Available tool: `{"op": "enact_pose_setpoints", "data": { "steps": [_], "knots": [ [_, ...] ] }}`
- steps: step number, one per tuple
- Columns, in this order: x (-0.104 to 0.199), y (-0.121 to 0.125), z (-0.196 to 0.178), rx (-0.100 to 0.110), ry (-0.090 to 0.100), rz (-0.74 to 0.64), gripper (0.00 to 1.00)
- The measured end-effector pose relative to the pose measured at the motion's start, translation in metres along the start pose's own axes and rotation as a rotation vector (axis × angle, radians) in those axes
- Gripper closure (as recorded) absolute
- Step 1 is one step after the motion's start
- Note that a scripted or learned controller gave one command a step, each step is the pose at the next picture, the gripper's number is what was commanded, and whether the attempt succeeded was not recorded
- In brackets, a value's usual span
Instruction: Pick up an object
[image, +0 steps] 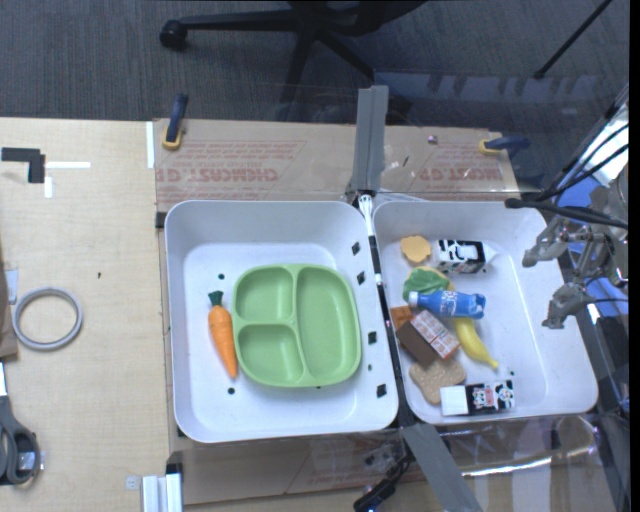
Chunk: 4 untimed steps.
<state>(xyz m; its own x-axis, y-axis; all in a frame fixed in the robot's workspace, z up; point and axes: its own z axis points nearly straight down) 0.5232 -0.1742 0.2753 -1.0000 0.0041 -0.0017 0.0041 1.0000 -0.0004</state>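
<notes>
My gripper (540, 289) hangs over the right side of the right bin (535, 375), open, with nothing between its fingers. To its left lies a cluster of objects: a black-and-white milk carton (462, 256), an orange round piece (416, 248), a green item (425, 281), a blue bottle (447, 303), a banana (475, 343), a brown bar (429, 338), a slice of bread (437, 375) and a small cow-print carton (478, 398). The left bin (190, 250) holds a green divided plate (297, 325) and a carrot (223, 335).
A bare strip of bin floor separates the gripper from the cluster. On the wooden bench to the left lie a tape roll (45, 318) and scissors (15, 455). Clamps (176, 120) sit on the cardboard behind the bins.
</notes>
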Motion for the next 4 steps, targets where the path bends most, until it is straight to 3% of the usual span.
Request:
{"op": "enact_pose_setpoints", "data": {
  "steps": [1,2,3,4],
  "knots": [
    [-0.029,-0.048,0.098,0.0,0.0,-0.016,0.0],
    [-0.062,-0.038,0.183,0.0,-0.002,0.211,0.0],
    [-0.101,0.017,0.18,0.013,-0.011,0.512,0.0],
    [-0.093,0.035,0.173,0.021,-0.042,1.093,0.0]
  ]
}}
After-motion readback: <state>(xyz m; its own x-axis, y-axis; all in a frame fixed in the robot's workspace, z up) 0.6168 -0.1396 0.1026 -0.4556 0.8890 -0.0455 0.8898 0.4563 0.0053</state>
